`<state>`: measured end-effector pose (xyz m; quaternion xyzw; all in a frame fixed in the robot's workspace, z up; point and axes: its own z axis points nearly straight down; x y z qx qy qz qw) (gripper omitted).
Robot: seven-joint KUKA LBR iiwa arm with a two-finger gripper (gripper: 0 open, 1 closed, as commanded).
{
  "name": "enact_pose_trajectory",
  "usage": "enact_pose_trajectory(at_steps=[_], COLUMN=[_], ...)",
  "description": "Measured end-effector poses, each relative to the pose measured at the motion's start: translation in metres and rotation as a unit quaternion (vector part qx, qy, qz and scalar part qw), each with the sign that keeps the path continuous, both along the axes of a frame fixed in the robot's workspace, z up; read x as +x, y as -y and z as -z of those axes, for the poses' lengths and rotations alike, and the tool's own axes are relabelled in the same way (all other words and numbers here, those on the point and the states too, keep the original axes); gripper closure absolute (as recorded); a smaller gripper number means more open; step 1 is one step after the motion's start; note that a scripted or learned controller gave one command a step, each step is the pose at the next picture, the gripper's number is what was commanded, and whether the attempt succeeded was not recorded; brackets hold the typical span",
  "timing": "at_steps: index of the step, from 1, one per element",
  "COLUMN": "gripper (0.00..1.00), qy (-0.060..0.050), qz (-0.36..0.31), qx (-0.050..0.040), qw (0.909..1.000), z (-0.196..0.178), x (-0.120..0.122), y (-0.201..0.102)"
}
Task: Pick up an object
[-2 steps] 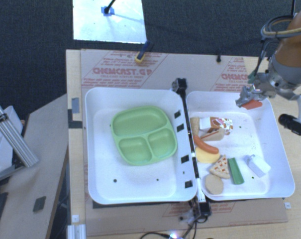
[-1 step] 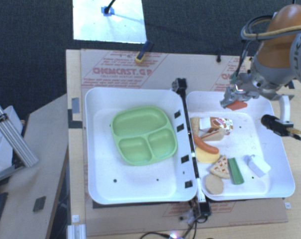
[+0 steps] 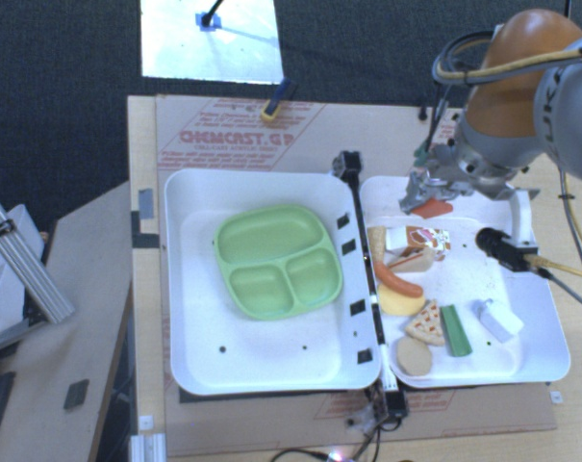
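My gripper hangs over the far left part of the right bin. A small red-orange piece shows right at the gripper's tip, partly hidden by it; whether it is gripped or lies beneath is unclear. Closer to the camera lie several toy foods: a white and red packet, a red sausage, a yellow wedge, a pizza slice, a green stick, a round tan biscuit and a white block.
A green divided plate lies in the left bin. A black clipped divider runs between the bins. The arm's orange band looms over the bench's far right corner.
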<state>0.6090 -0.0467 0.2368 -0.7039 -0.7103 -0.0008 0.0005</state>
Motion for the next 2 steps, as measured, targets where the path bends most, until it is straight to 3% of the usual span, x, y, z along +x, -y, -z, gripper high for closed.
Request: enact_pose_trajectory(at_steps=[2], gripper=[1.0], qy=[-0.001], qz=[0.001], qx=[-0.0006], qw=[1.0], z=[0.021], x=[-0.028], y=[-0.093])
